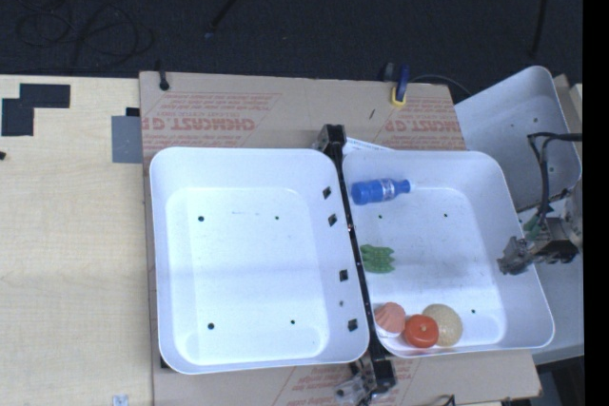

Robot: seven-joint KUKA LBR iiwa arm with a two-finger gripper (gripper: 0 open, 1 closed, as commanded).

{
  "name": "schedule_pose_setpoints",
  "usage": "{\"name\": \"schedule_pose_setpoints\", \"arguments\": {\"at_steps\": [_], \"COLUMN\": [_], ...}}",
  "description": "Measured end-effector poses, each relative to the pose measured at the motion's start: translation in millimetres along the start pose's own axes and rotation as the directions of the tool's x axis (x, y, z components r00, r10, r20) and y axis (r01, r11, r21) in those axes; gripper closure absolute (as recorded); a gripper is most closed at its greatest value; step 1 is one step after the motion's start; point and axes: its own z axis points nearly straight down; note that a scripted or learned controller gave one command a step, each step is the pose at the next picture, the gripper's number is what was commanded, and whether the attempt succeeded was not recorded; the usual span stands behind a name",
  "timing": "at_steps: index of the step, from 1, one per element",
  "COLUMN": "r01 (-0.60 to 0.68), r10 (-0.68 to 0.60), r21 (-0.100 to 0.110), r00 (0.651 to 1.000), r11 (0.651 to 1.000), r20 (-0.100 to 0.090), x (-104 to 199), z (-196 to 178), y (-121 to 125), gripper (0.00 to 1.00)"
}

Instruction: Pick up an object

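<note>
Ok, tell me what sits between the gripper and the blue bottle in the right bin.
Nothing visible does. The gripper is at the right bin's right rim, and the blue bottle lies near the bin's upper left. Bare bin floor lies between them; the green item and the round pieces lie lower, off that line.
</note>
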Motion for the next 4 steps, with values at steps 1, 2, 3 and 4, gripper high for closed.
{"name": "schedule_pose_setpoints", "arguments": {"at_steps": [1,2,3,4], "r01": [0.002,0.003,0.0,0.002], "r10": [-0.002,-0.002,0.0,-0.002], "r21": [-0.022,-0.019,0.0,-0.018], "r00": [1.0,1.0,1.0,1.0], "r11": [1.0,1.0,1.0,1.0], "r20": [0.009,0.008,0.0,0.008], "x": [-2,-1,0,-2], "z": [-110,-174,-36,-116], "y": [2,0,0,1], "gripper": [1.0,1.0,1.0,1.0]}}
